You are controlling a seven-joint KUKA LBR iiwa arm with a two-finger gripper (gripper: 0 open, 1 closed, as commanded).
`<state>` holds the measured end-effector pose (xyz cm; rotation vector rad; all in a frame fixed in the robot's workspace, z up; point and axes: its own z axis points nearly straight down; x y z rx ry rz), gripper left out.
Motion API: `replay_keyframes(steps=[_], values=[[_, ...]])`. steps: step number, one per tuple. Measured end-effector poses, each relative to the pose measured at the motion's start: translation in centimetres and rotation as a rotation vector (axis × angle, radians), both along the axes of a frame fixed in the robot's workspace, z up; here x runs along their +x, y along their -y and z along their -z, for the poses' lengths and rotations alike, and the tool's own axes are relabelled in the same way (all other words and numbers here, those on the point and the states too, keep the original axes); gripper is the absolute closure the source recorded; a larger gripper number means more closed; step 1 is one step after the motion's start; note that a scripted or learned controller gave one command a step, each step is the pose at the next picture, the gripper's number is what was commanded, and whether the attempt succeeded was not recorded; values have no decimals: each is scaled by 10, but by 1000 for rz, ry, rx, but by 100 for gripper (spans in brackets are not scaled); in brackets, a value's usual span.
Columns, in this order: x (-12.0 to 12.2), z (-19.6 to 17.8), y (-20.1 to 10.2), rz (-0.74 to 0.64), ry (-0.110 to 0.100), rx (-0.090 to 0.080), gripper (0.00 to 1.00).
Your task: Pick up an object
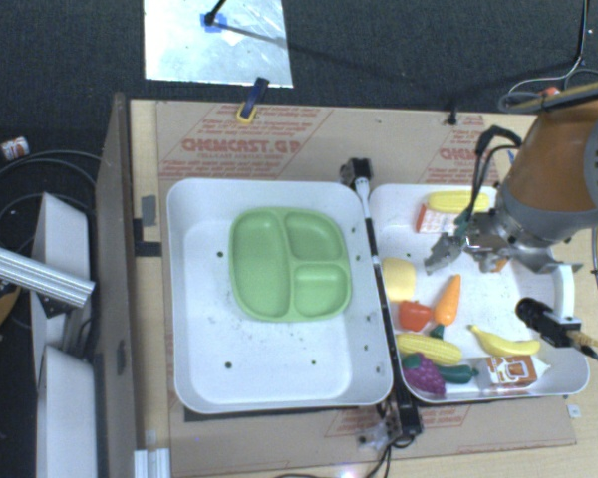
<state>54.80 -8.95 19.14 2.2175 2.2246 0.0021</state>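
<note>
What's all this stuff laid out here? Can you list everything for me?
Bins: two, white, side by side on the bench.
Divided plate: one, green, in the left bin.
Corn cobs: two, yellow, right bin, one at the far edge, one near the front.
Carrot: one, orange, middle of the right bin.
Banana: one, yellow, right bin front.
Grapes: one bunch, purple, right bin front corner.
Arm: one, grey and orange, from the right.
Gripper: one, over the right bin.

Green divided plate [289,265] sits in left bin [204,366]; foil sheet [217,28] lies on dark floor beyond bench.
</note>
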Motion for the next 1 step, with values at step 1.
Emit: replay_keyframes(steps=[1], values=[[18,94,36,4,-3,-1,0]])
